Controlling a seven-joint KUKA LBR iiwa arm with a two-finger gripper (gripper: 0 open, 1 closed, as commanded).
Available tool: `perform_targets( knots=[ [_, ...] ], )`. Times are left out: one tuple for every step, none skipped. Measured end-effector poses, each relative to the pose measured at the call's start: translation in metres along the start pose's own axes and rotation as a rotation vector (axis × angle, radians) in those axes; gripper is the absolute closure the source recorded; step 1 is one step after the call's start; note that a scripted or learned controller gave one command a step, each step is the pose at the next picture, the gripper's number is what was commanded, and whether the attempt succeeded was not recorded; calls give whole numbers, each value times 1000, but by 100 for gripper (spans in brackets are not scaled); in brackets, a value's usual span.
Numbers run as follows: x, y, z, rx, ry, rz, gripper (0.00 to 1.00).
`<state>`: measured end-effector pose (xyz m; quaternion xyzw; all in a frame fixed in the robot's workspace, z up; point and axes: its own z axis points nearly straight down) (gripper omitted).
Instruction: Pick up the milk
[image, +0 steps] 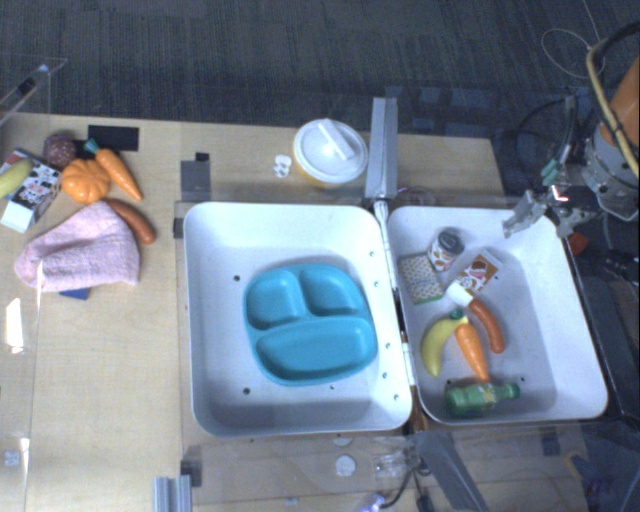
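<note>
Milk (472, 277), a small carton w/ white cap, lies tilted in the right bin (580, 330), about mid-bin toward its far edge. Just beside it on the far-left: a small can (446, 248) and a grey checkered pad (421, 277) by the bin's left wall. Touching/near the milk's cap end: sausage (487, 325), carrot (471, 349), banana (437, 343). Green bottle (481, 396) lies along the near edge.

Gripper (548, 212) hovers over the right bin's far-right corner, well apart from the milk; nothing between the jaws, but whether they're spread or closed — cannot tell.

Left bin (210, 330) holds a blue divided tray (311, 321). On the surface (100, 400), far edge betw. bins: white lidded bowl (331, 151). Far-left corner: pink cloth (80, 250), small pumpkin (84, 181), another carrot (120, 172), another sausage (134, 220).
</note>
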<state>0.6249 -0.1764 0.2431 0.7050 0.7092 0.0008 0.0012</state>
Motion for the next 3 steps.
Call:
perform_targets(
  knots=[
    [26,-10,145,-2,0,2,0],
    [27,-8,134,-7,-1,-1,100],
    [8,-40,60,-2,0,-212,100]
  ],
)
